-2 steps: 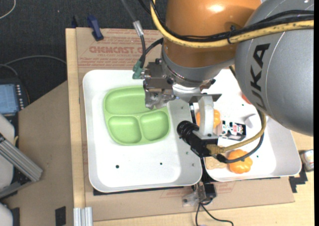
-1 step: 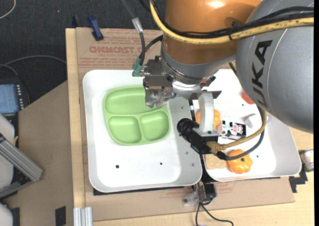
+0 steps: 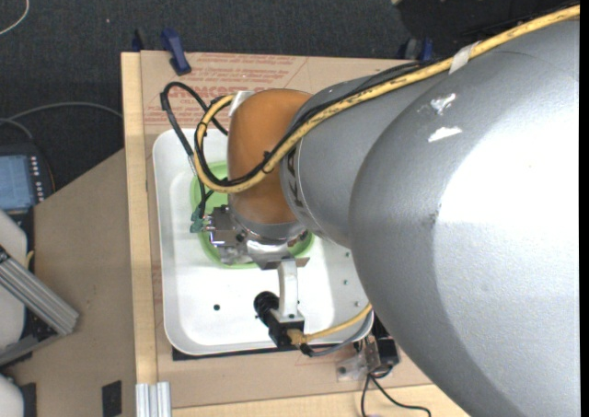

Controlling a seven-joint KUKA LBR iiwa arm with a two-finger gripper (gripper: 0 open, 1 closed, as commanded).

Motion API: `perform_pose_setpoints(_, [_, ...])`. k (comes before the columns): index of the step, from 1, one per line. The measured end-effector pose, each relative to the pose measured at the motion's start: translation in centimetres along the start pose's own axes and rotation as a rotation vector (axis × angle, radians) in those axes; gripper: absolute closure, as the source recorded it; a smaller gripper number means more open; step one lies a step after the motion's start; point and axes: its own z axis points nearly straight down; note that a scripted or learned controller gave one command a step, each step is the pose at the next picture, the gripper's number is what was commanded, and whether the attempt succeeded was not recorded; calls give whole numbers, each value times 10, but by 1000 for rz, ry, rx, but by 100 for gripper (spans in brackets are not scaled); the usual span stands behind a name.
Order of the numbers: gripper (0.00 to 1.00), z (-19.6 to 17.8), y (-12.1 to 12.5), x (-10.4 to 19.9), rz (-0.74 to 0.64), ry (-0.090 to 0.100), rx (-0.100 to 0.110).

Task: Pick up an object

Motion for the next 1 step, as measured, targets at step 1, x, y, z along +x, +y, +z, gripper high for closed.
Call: perform_pose_setpoints(1, [100,47,46,-38,-2,10,-20])
